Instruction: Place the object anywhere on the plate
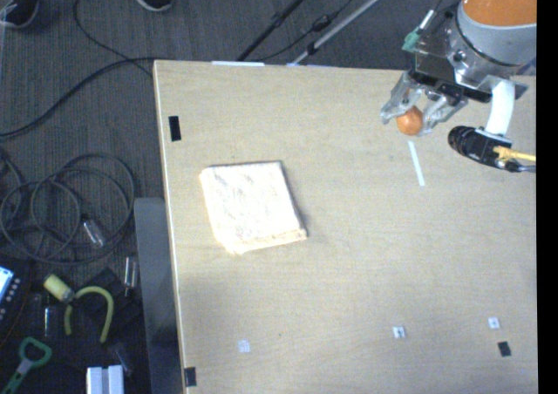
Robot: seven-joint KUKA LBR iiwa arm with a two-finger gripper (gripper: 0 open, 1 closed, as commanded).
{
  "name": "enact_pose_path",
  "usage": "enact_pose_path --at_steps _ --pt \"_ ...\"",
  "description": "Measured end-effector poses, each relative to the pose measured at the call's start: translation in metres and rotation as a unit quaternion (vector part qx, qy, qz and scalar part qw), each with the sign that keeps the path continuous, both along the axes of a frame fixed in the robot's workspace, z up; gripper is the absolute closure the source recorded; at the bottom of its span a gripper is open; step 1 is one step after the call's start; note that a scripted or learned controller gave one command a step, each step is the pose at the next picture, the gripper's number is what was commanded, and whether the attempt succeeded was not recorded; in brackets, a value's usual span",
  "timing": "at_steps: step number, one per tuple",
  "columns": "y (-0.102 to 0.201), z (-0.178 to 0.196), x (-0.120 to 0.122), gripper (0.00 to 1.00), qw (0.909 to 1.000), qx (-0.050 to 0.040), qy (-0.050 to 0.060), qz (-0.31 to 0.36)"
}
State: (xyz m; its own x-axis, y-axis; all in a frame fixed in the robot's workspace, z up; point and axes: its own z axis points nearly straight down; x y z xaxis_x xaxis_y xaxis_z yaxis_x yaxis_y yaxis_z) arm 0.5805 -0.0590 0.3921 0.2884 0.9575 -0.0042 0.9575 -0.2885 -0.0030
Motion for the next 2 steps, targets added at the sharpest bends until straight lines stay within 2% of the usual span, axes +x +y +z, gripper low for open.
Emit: enact_pose_path --at_steps 1,2 --pt "0.055 0.012 0.057 1.0 0.9984 0.0002 0.0 0.057" --pt "0.15 0.04 0.064 1.0 0.9869 0.0008 -0.001 0.162"
